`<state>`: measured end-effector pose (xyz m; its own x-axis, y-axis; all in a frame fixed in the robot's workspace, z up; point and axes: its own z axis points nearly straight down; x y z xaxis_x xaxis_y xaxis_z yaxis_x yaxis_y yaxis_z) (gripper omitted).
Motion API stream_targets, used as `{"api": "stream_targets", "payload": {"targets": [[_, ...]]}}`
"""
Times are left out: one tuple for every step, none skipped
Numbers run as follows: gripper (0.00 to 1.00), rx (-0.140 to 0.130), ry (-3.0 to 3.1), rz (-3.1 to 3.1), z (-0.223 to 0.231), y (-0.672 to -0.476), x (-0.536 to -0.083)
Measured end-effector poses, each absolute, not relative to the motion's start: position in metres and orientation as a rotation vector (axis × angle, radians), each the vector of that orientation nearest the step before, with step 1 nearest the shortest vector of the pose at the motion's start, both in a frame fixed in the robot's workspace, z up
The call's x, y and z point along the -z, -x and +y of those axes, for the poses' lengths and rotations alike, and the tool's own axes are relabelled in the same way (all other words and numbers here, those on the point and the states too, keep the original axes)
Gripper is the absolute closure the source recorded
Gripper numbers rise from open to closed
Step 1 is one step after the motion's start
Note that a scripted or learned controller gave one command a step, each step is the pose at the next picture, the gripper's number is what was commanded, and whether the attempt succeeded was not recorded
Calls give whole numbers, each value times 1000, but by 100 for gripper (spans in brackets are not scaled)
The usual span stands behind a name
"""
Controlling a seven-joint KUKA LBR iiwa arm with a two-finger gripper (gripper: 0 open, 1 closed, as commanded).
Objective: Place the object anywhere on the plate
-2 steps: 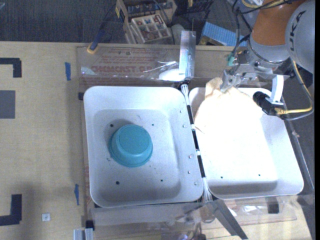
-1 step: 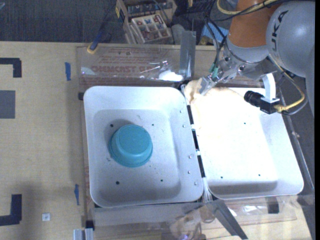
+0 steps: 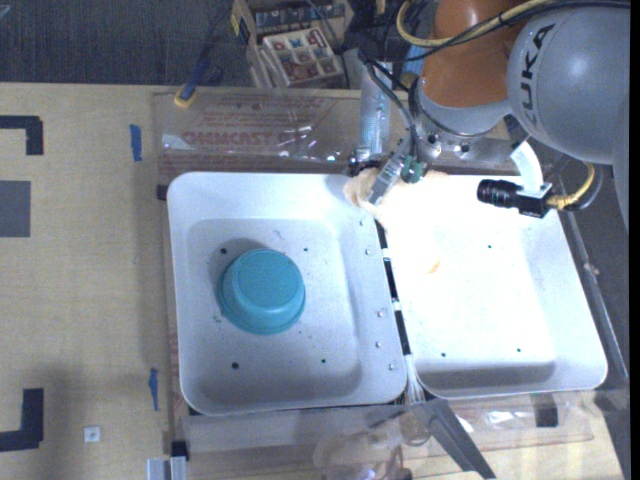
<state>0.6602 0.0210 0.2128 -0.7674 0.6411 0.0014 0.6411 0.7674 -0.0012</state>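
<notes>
The gripper (image 3: pixel 383 180) hangs over the far end of the rims where the two bins meet. To the fingers' left and nearer the camera, the left bin (image 3: pixel 195 203) has open floor all round a blue upturned bowl (image 3: pixel 262 290), the one thing standing there. To their right, the right bin (image 3: pixel 560 358) has a bare floor. Above that bin's far edge, the arm (image 3: pixel 520 58) and a small black fitting (image 3: pixel 512 196) block the way.

Blue plate (image 3: pixel 262 290); white bins (image 3: pixel 200 208); grey arm (image 3: pixel 575 63), orange band (image 3: pixel 475 13).
</notes>
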Motion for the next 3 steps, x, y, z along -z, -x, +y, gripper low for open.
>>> {"api": "stream_targets", "payload": {"targets": [[100, 3, 469, -3111, 81, -660, -217], [100, 6, 5, -3148, 141, -654, -222], [100, 6, -2, -3147, 193, -653, -223]]}}
